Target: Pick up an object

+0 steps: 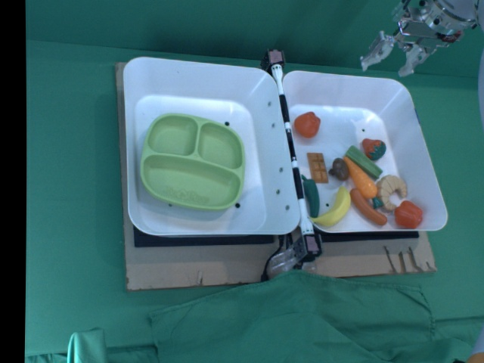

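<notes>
My gripper (392,57) hangs high at the upper right, above the far rim of the right bin (412,108), open with nothing between its fingers. Toy food lies in that bin: a red tomato (306,124), a strawberry (373,149), a brown waffle bar (318,167), a carrot (360,177), a cucumber (364,162), a banana (335,209), a sausage (367,207), a croissant (392,190), a red pepper (408,215) and a green pod (311,196). All of them lie well below and in front of the gripper.
The left bin (151,78) holds a light green divided plate (193,160). A black-and-white striped bar (290,138) runs between the two bins. Green cloth (302,320) is bunched at the front, over a brown board (189,274).
</notes>
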